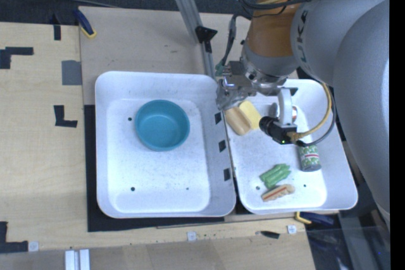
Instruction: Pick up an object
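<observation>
Cheese-coloured block (243, 117), a pale yellow wedge, sits at the upper left of the right bin (335, 196), close against the wall shared with the left bin (120, 199), and it looks to be the thing the arm is after. The gripper (231, 95) hangs right above the block's upper edge, its metal parts overlapping the bin wall, but from this angle I cannot tell how wide it stands or whether it has the block at all. My guess is the step in hand is the descent or closing onto the block; the next move calls for a firm squeeze and a straight lift, and the nearby wall could get in the way. Lower in the same bin lie a green vegetable (274, 173), an orange piece (277, 192) just below it, and a small can (309, 157) toward the right. A blue bowl (162, 125) rests in the left bin. The arm (278, 16) comes in from the upper right, wrist pointed down, orange band uppermost.
</observation>
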